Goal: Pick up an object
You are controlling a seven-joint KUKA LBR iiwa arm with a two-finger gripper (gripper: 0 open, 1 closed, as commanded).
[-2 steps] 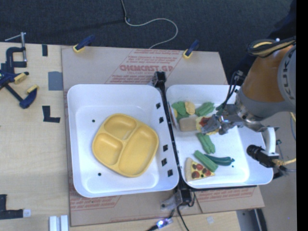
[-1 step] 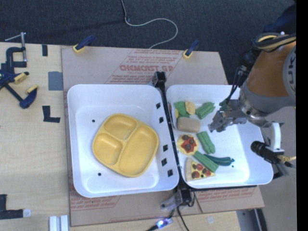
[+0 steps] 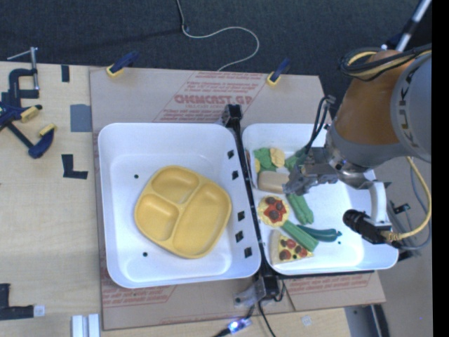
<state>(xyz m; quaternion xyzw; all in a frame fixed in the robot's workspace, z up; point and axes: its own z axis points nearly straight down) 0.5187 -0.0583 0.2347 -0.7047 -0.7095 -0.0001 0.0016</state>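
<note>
- The grey two-finger gripper [image 3: 300,182] hung low over the right white bin [image 3: 351,258], near the bin's left side.
- I could not tell how its claw stood.
- A long green toy pod [image 3: 300,207] lay right under the gripper, maybe touching it.
- A beige toy block [image 3: 271,182] sat just left of the gripper.
- A round toy pizza [image 3: 273,210] lay below-left of it.
- A yellow plastic divided plate [image 3: 183,210] rested in the left white bin [image 3: 116,146].

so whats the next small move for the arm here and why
Probably a short straight descent. The pincer hangs over the right bin among the toy foods, just above the green vegetable piece and beside the tan piece. No item is visibly between its fingers, so lowering onto the green piece seems the likeliest step before closing.
</note>
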